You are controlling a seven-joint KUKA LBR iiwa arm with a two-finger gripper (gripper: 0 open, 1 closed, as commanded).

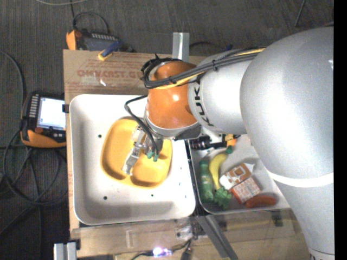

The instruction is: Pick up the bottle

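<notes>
Looming closest to your lens is the arm [282, 118], its broad grey casing taking up the right side of the view and its orange band [169, 104] sitting over the boundary between the two bins. From that band the gripper [142, 151] reaches down into the left bin [87, 199]. You can see its fingers [130, 163] angled toward the lower left, close together, with green tips showing just beside them. Whether they are spread or closed you cannot tell from here, and nothing shows between them.

Directly under the gripper lies a yellow dish [116, 145], shallow and rounded, resting on the floor of the left bin near its middle. The fingers hang over the dish's hollow; you cannot tell whether they touch it.

Move your eye right, past the rim where the bins meet, and you find the right bin [238, 209], partly covered by the arm. The bottle [205, 179] is there: green, lying lengthwise along the bin's left wall, well apart from the gripper. Just beside it to the right is a banana [217, 166], curved and yellow. Below the bottle sits a green leafy item [221, 197], touching or nearly touching it. Farther right are an orange-and-white carton [243, 182] and a red sausage-shaped item [261, 201] near the bin's lower edge.

Left of the bench, on the carpet, a handheld pendant [46, 118] with a lit screen lies beside trailing cables.
</notes>
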